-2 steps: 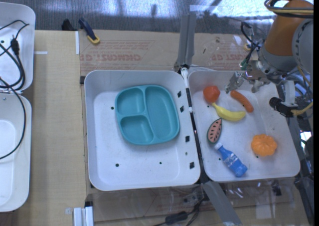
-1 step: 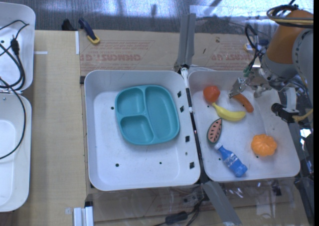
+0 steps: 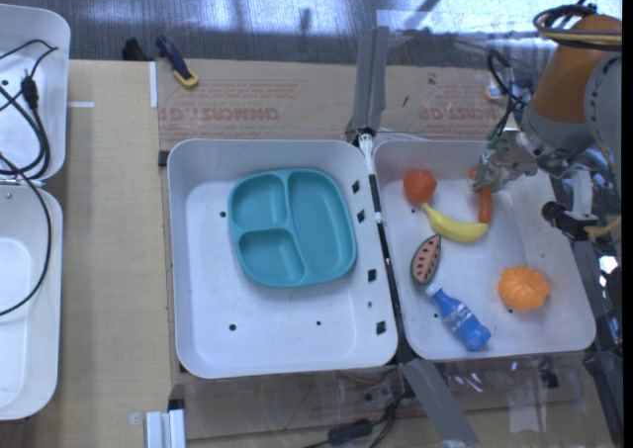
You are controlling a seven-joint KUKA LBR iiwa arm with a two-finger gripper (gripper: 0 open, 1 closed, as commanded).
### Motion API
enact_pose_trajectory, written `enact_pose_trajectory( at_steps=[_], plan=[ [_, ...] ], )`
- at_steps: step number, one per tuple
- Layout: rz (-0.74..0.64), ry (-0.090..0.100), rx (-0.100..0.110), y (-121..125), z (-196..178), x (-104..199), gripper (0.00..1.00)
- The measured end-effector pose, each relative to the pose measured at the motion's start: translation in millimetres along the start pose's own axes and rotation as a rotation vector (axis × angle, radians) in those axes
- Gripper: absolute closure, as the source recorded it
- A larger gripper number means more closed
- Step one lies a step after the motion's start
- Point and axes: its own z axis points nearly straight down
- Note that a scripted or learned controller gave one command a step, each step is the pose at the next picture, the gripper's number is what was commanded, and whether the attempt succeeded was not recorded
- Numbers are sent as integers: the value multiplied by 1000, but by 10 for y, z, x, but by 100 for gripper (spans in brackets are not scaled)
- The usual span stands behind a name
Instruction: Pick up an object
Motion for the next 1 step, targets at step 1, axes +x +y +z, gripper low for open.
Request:
enact_pose_trajectory(
  at_steps=[1],
  plan=[
    [-6, 1, -2, -52, -1034, 608, 100]
  ],
)
